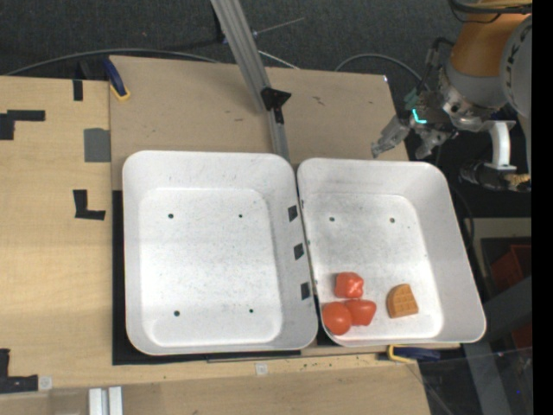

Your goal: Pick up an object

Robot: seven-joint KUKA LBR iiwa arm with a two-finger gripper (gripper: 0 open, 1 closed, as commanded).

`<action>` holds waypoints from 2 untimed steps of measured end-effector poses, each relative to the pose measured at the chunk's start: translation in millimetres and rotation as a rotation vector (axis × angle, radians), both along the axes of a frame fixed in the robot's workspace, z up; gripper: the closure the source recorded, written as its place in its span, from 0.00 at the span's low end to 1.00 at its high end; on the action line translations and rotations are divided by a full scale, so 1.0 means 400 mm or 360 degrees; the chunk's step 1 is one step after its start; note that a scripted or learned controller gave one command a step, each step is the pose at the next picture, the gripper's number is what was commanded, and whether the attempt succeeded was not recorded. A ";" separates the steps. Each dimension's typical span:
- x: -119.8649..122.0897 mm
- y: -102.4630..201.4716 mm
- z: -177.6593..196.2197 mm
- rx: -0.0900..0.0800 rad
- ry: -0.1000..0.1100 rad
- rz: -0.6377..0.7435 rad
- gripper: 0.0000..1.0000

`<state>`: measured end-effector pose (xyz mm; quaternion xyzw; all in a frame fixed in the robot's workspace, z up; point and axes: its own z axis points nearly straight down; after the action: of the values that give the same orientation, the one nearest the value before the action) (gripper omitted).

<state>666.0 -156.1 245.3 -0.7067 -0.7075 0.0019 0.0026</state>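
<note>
While the claw (406, 138) hangs above the far right corner of the right bin (449, 232), just outside its rim, we judge the step in hand to be the approach: nothing is between its fingers, and they look spread apart, though the view is small and partly shadowed there. The things to pick lie well away, at the near end of that same bin. We note three red pieces bunched together: one red piece (348, 284) a little farther up, and two below it, a rounder red piece (336, 318) against the bin's left wall and a third red piece (362, 311) touching it on the right. A tan block (402, 301) sits just beside them to the right, apart from the cluster and clear of the walls. The left bin (138, 232) holds nothing we would go for. To do this well, we would favour the tan block: it stands alone, so the fingers can come down on either side without nudging a neighbour. The red cluster is riskier; a finger could land on a piece or push one against the wall. We would bring the arm (492, 50) across the bin toward the near end, centre over the block, turn the wrist so the fingers straddle its narrower span, descend straight, and close only near the floor of the bin. The tabletop (173, 102) around the bins needs no attention.
</note>
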 end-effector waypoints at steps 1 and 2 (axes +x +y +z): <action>0.002 0.000 0.008 -0.0003 -0.0007 0.0002 0.00; -0.001 0.002 -0.101 -0.0002 -0.0002 0.0001 0.00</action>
<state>665.7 -155.4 205.0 -0.7064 -0.7078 0.0021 0.0016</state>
